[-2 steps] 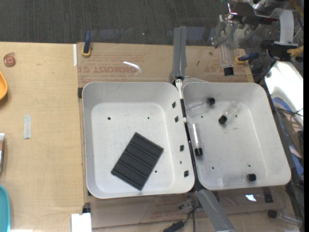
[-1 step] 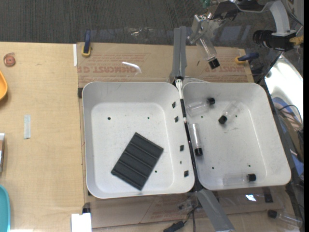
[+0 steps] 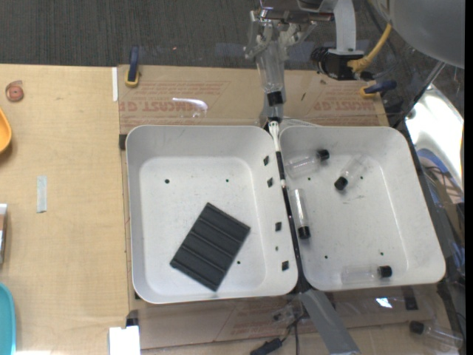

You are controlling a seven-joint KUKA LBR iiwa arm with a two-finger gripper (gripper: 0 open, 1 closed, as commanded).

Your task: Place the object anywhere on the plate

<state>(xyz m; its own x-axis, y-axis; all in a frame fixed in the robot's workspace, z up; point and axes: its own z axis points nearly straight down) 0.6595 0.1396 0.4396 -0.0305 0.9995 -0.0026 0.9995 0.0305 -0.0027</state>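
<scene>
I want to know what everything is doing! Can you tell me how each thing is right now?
Flat black ribbed rectangular plate: lying flat, tilted diagonally, in the left white bin.
Small clear plastic vials with black caps: scattered on their sides in the right white bin.
Metal claw: raised behind the bins.

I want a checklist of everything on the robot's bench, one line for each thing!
Surface: two white bins side by side on cardboard.
Job's things: black ridged plate lies flat in the left bin.
Clutter: clear vials with black caps scattered in the right bin.
Gripper: gripper hangs above the bins' far edge, between them.
Cables: yellow cable near the arm.
Surroundings: wooden table to the left, blue clamp on the cardboard.
</scene>
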